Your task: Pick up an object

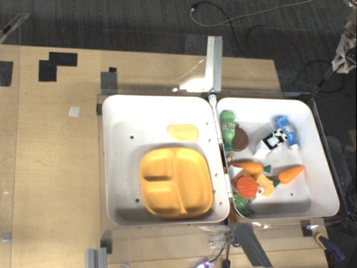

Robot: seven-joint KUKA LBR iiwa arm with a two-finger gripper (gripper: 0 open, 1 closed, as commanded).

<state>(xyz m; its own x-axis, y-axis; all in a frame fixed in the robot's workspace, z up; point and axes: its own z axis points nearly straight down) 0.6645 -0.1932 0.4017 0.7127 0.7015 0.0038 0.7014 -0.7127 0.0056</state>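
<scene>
The right bin holds several toy foods. A green item stands by the divider with a brown piece against it. A blue, white and black carton lies toward the back right. One orange carrot rests near the bin's middle right, and another carrot lies by the divider. Below that carrot sit a red tomato, a yellow piece and a green leafy piece.
The left bin carries a yellow divided tray and a pale yellow flat piece behind it. A metal post rises at the back between the bins. Cables lie on the dark floor beyond the bench.
</scene>
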